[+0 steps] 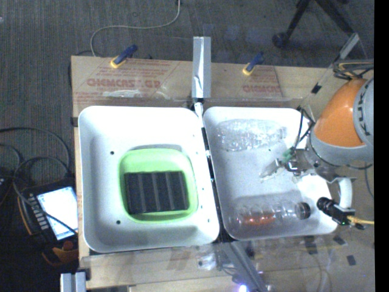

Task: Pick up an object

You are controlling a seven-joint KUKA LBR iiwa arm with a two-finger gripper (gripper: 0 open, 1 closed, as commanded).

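Item: my gripper, over the right bin, mid-height, reaching in from the right.
Jaw state: cannot tell, tips too small and blurred against the white floor; nothing visibly between them.
Candidate A: clear bottle, top of right bin, long axis approx. left-right, lying up and left of my jaws, near.
Candidate B: bottle w/ reddish contents, front of same bin, long axis also left-right, cap end to the right; lies below my jaws, near.
Other: green tray in left bin, well apart (wrong bin for me now).
Judgement: A looks marginally closer; jaws should close across its short axis.
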